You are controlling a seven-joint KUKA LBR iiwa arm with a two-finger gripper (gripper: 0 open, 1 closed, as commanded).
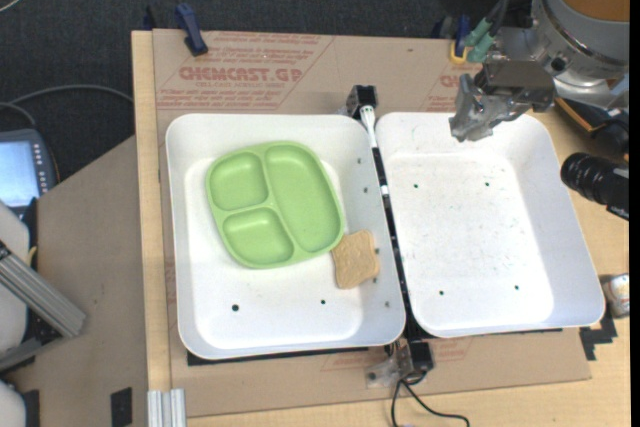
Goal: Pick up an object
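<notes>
Arm: the grey arm with the orange band is reaching in from the right, over the far edge of the right bin (560, 245).
Jaws (468, 128): they are hanging just above the far left corner of the right bin. I cannot tell if they are wide or narrow, and nothing is showing between them.
Green plate (275, 205): it is lying flat in the left bin (200, 315), near the middle. It has three parts.
Tan sponge (356, 259): it is sitting in the left bin, touching the near right corner of the green plate, well apart from the jaws.
Bins: the two white bins are sitting side by side on the brown tabletop (300, 65).
</notes>
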